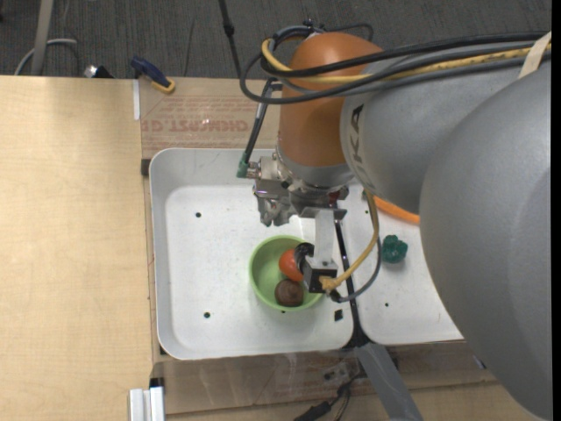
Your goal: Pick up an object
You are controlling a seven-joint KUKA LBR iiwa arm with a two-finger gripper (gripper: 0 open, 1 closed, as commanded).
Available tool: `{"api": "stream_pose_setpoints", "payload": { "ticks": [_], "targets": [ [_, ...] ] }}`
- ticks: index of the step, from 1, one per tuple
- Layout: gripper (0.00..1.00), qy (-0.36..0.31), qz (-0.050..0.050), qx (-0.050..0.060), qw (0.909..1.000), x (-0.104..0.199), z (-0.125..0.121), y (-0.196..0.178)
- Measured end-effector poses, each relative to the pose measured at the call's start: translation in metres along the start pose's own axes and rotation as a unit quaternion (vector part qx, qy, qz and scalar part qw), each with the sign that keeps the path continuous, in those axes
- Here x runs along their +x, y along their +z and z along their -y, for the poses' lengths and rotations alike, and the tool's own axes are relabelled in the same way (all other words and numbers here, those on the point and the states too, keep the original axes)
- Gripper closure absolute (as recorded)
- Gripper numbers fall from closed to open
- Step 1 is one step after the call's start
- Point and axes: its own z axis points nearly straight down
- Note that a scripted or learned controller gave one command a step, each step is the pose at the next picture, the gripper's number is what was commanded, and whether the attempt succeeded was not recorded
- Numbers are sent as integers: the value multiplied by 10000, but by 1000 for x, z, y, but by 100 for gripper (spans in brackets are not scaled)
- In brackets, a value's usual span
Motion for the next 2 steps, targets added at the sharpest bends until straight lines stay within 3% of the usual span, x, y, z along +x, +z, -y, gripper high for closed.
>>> {"api": "stream_pose_setpoints", "payload": {
  "ticks": [1, 2],
  "targets": [
    [100, -1551, -1, 13, 9879, 55, 19, 44],
    [100, -854, 0, 0, 9963, -7, -16, 50]
  ]
}}
